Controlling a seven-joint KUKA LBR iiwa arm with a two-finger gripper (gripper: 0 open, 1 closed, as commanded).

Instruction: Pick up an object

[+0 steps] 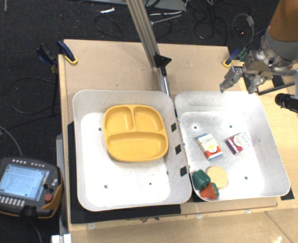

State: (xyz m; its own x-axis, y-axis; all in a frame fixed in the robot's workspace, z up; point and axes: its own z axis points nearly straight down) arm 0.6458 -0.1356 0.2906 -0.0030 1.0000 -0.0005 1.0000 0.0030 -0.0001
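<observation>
My gripper (238,82) hangs above the far edge of the right bin (270,135), open, with nothing between its fingers. Well below it in that bin lie a small orange-and-white carton (209,146) and a purple-and-white packet (238,143) side by side near the middle. At the bin's near left corner sit a tan round disc (217,175), a green toy piece (199,177) and a red-orange piece (210,190), touching one another.
The left bin (88,135) holds a yellow divided plate (136,132). A metal pole (146,29) slants down to the gap between the bins. A teach pendant (22,184) lies off the bench at the lower left. Clamps sit at the bench's far corners.
</observation>
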